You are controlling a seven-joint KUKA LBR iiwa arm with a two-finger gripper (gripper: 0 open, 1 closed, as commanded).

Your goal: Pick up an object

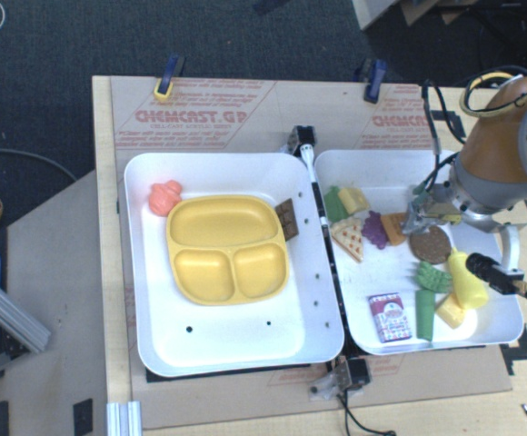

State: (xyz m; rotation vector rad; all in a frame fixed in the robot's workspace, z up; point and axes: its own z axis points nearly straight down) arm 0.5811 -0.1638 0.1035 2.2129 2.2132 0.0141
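Camera view, from above and at a slant: two shallow white bins lie side by side on a cardboard-covered bench. The left bin (145, 271) holds a yellow three-compartment plate (227, 246) of smooth moulded plastic, a pink, lumpy toy (164, 197) just beside the plate's upper left corner, and a small dark brown block (287, 218) touching its right rim. The right bin (372, 166) holds the candidate objects, crowded together: a green and pale yellow piece (343, 202) near the upper left, a triangular pizza slice (347, 240), a purple grape-like cluster (373, 231), an orange piece (393, 224), a round brown disc (431, 244), a knobbly green piece (433, 278), a glossy yellow rounded piece (466, 281), a pale yellow cube (451, 313), a green stick (424, 317) and a red and white carton (389, 317). The arm (500, 143), grey with an orange band, reaches in from the right; its gripper (424, 213) sits low over the middle of the right bin, just above the brown disc and beside the orange piece. Whether the claw is spread or closed cannot be told, and no object is visibly held. For a sound pick, the descent would best centre on a single item; the flat disc offers little edge to pinch, so a blockier neighbour may grip more surely, and the crowding risks nudging adjacent pieces.
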